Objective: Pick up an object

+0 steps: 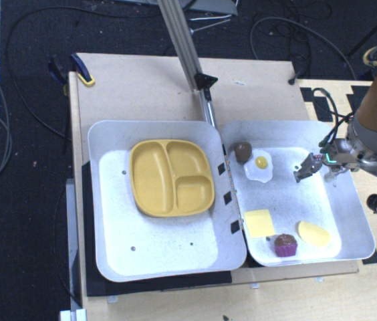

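Reaching in from the right, the grey arm with its orange band holds the pincer (307,171) above the right-hand shallow white bin (349,212), near that bin's far right part; whether it is apart or together cannot be told at this size, and nothing shows in its grip; the toy fried egg, white with a yellow yolk (260,166), lies just to the pincer's left, with the small brown rounded piece (242,152) beside it at the bin's far left corner; the flat yellow square slice (259,223), the purple cupcake-shaped toy (285,245) and the pale yellow rounded piece (314,233) lie nearer the camera, well apart from the pincer; the left-hand white bin (108,199) on the tabletop (142,85) carries a yellow plastic plate with three compartments (172,178).
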Controlling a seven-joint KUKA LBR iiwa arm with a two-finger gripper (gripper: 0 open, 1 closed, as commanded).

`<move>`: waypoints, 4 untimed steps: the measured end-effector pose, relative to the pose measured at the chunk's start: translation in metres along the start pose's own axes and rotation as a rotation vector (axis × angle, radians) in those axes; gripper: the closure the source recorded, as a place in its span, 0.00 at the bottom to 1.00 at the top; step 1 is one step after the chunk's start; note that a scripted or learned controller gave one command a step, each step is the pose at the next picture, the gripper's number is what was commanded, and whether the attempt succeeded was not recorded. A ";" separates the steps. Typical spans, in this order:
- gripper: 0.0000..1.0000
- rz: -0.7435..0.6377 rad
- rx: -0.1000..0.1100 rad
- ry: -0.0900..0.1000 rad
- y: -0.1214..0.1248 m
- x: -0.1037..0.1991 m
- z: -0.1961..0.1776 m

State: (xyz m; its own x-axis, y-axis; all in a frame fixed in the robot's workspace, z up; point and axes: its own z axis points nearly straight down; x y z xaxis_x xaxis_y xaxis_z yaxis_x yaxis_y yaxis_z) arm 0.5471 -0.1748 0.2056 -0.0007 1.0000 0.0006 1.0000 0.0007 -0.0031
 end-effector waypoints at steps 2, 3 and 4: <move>0.00 0.001 0.001 0.001 -0.002 0.010 0.049; 0.00 0.002 0.000 -0.001 -0.001 0.008 0.112; 0.00 0.002 -0.005 -0.001 0.000 0.008 0.112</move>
State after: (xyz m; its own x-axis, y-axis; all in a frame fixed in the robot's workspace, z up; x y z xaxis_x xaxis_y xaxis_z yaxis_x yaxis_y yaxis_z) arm 0.5468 -0.1665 0.0938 0.0015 1.0000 -0.0003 1.0000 -0.0015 0.0015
